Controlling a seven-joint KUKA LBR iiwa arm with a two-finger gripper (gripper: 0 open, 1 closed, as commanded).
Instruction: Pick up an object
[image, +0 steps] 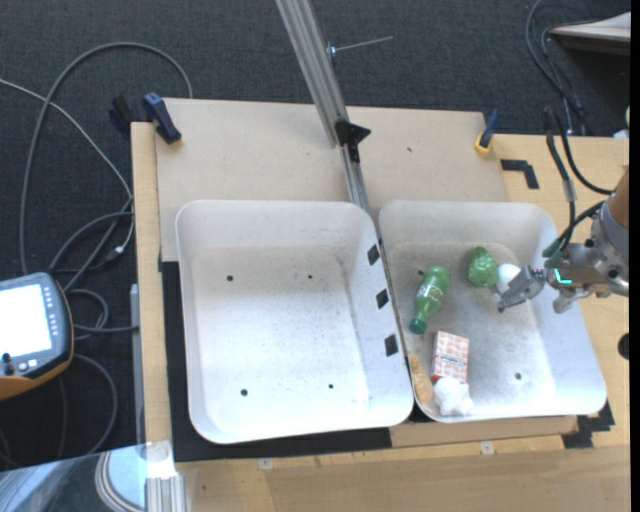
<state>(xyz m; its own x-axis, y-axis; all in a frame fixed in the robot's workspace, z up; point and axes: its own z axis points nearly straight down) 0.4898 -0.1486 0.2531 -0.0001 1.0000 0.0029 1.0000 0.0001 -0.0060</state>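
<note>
In the right bin (570, 375) lie a green plastic bottle (430, 296), a crumpled green object (483, 267) with a small white piece (508, 272) beside it, a red-and-white carton (450, 354) and a white crumpled lump (453, 399). My gripper (540, 296) reaches in from the right and hangs over the bin's right half, just right of the green object and the white piece. Its fingers (516, 293) stand apart with nothing between them.
The left bin (200, 300) sits alongside, across a shared ridge with black clips (381, 298). A wooden stick (417, 374) leans at the right bin's near-left wall. A metal pole (322, 80) rises behind the bins. Cables (565, 150) hang at the right.
</note>
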